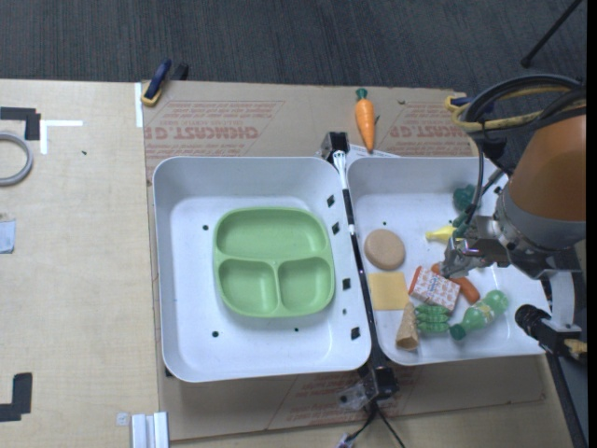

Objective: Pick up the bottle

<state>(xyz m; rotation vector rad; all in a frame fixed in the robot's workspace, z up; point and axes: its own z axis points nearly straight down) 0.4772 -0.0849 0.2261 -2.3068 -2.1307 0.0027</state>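
Looking down on my bench, I see the gripper (459, 253) low in the right bin (401, 183), above a red-and-white carton (435, 287). I cannot tell how it is set or whether it has anything. The green bottle (479, 313) lies tilted just beside the carton, near the bin's front right corner, apart from the gripper. A green divided plate (274, 260) sits in the left bin (177, 250).
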